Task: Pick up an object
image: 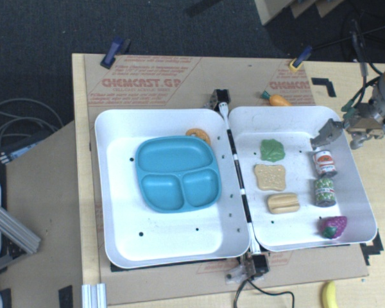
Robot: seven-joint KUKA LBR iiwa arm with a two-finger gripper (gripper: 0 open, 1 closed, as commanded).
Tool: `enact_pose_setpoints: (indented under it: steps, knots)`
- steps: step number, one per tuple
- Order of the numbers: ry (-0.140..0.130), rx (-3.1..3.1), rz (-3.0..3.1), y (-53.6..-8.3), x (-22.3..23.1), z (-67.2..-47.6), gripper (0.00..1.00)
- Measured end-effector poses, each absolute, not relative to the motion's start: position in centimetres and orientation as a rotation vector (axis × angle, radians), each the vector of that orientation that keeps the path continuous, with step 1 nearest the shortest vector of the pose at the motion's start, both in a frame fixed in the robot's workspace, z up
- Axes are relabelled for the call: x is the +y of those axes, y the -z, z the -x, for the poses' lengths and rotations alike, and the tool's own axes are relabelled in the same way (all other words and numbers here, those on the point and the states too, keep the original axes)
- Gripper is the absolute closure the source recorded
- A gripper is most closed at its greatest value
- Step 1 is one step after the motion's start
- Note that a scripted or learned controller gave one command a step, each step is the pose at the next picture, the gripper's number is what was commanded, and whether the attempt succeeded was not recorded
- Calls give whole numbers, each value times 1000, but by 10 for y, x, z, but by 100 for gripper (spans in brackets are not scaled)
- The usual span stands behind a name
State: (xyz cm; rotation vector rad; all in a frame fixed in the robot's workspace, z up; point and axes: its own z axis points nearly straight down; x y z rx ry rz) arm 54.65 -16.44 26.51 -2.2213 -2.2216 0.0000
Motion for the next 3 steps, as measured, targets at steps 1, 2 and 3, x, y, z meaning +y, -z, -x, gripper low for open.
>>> enact_pose_setpoints:
  steps: [1,2,3]
  knots:
    - [-2,-2219,2221,-137,-218,-586,0]
    - [-1,-2220,2220,-84,-211,-563,0]
    - [1,-2222,2223,-95,-211,-564,100]
